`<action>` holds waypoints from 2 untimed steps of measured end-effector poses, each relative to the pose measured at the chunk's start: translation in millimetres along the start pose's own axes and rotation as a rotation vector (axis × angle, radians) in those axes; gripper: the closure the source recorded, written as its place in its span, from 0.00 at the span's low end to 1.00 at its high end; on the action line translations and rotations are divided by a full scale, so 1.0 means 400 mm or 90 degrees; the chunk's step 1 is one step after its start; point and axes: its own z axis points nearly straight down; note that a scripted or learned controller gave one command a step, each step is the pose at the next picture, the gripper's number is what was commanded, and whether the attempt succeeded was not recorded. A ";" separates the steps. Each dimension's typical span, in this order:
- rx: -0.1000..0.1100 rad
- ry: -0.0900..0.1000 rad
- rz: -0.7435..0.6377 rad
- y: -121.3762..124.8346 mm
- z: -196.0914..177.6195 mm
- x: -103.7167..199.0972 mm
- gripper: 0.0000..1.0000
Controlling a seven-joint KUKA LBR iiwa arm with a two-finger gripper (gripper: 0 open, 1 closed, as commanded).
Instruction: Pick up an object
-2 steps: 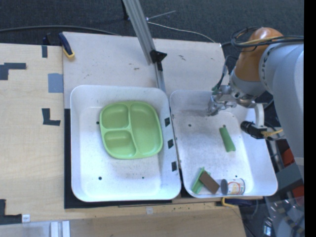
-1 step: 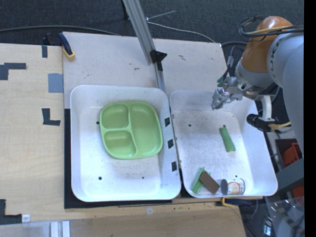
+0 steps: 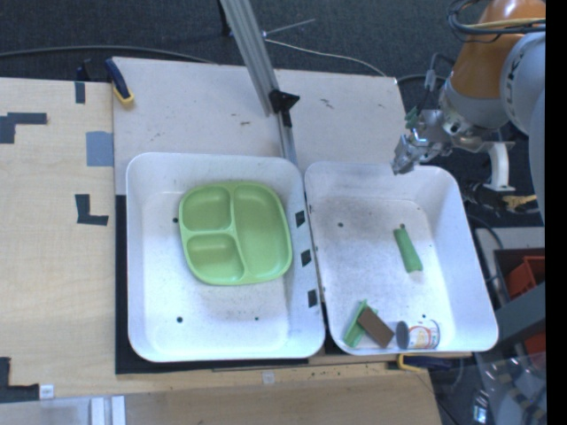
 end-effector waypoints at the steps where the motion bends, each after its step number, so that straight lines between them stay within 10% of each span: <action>1: 0.004 0.001 0.001 0.000 -0.003 0.001 1.00; 2: 0.004 0.001 -0.002 -0.044 -0.032 0.113 1.00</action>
